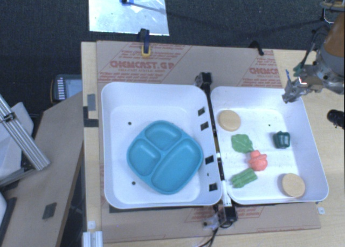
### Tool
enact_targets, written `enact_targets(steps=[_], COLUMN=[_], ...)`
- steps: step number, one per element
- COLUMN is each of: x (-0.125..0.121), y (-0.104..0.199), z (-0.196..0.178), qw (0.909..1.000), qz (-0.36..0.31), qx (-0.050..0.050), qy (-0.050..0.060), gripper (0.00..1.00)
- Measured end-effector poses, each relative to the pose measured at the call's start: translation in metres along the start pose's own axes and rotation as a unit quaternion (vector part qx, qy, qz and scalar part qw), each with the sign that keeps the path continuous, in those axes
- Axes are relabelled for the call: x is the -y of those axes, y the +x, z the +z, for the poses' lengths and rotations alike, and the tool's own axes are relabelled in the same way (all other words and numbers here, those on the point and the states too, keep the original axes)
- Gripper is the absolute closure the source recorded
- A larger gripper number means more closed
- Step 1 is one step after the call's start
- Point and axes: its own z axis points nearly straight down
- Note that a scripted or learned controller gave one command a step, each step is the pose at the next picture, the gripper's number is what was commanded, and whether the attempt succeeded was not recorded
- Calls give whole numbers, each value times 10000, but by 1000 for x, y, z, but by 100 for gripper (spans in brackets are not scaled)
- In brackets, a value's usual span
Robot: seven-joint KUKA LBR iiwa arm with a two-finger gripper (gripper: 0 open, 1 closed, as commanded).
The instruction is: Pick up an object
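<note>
Gripper (289, 94), finger state indiscernible, hovers at right bin (310, 132) far rim; should centre squarely over green pepper (281, 139) before descending.

blue divided plate (164, 157) | in left bin (116, 97) | silver sheet (127, 3)

Your gripper (291, 93) hovers at the right bin's (318, 149) far corner. Six items lie below (the dark green pepper (281, 139) nearest). A blue tray (164, 157) sits in the left bin (116, 132).
</note>
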Motion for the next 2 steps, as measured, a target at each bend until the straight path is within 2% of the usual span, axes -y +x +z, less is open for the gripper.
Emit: enact_targets(steps=[1,2], x=[6,2], y=[60,117], z=[7,18], qw=[10000,10000], qz=[-20,-22], qx=[-18,-21], qy=[27,23], gripper=[100,100])
